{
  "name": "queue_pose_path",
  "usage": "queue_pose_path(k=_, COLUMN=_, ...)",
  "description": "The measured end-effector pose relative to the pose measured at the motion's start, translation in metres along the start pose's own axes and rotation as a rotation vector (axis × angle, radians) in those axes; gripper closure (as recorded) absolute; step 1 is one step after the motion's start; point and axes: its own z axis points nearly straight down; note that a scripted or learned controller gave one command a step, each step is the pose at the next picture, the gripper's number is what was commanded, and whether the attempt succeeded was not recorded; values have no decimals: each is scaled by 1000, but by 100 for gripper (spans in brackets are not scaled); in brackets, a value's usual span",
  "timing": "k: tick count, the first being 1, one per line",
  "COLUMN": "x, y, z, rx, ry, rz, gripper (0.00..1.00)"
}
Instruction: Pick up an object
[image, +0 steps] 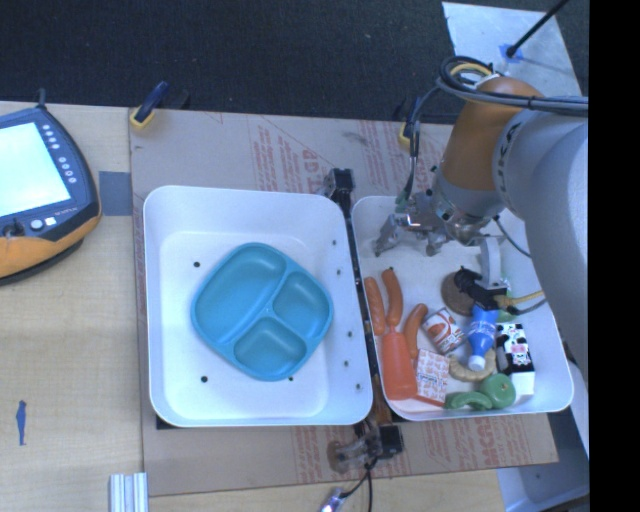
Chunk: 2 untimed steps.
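The arm enters from the right, its orange band above the wrist, and positions the claw (412, 240) over the far end of the right bin (556, 392). The claw's two fingers are spread apart, tips pointing down toward the bare bin floor, with nothing between them. The candidate objects lie nearer the camera in the same bin, apart from the claw: an orange glove-shaped toy (392, 330) against the left wall, a small red-and-white can (440, 327), a patterned packet (432, 375), a blue bottle (482, 337), a brown disc (466, 292), a black-and-white carton (515, 350) and a green curved piece (482, 396) at the near wall. The left bin (165, 300) holds a blue divided plate (262, 310), lying flat near its centre. A handheld control pendant (38, 195) rests on the surface (70, 370) at the far left.
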Motion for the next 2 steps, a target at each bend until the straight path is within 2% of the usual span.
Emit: queue_pose_path(k=2, x=0, y=0, z=0, rx=0, ry=0, rz=0, gripper=0)
